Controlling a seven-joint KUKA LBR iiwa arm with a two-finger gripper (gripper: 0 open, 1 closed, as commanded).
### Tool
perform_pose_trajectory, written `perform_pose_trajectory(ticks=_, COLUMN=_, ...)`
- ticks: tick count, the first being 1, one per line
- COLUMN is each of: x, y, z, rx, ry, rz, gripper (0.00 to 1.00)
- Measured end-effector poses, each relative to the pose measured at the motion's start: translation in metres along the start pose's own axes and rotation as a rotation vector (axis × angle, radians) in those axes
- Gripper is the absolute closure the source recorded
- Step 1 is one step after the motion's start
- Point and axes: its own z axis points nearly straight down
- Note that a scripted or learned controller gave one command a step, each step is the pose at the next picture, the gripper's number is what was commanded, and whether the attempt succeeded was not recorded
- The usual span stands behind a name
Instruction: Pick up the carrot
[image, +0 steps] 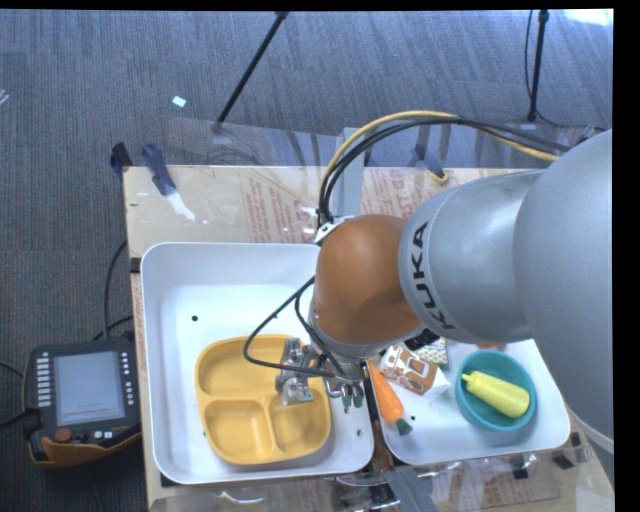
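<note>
Over the left bin (165, 300), gripper (300, 385) hangs above the yellow tray's (225, 375) right compartments; finger opening: cannot tell, nothing seen held. Carrot (385, 397) lies at gripper's 3 o'clock, near, in right bin (555, 420), long axis 11-to-5, green tip at 5.

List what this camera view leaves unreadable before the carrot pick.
- Tool: finger state unreadable, small and cluttered under the orange band of the grey arm.
- Small orange carrot: its upper end runs under the arm.
- Printed carton: partly hidden by the arm, label too small.
- Right white bin: far part covered by the arm.
</note>
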Motion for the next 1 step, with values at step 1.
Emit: perform_pose_trajectory(ticks=1, x=0.0100, y=0.0166, z=-0.0235, rx=0.001, ry=0.000, rz=0.351, gripper=1.00)
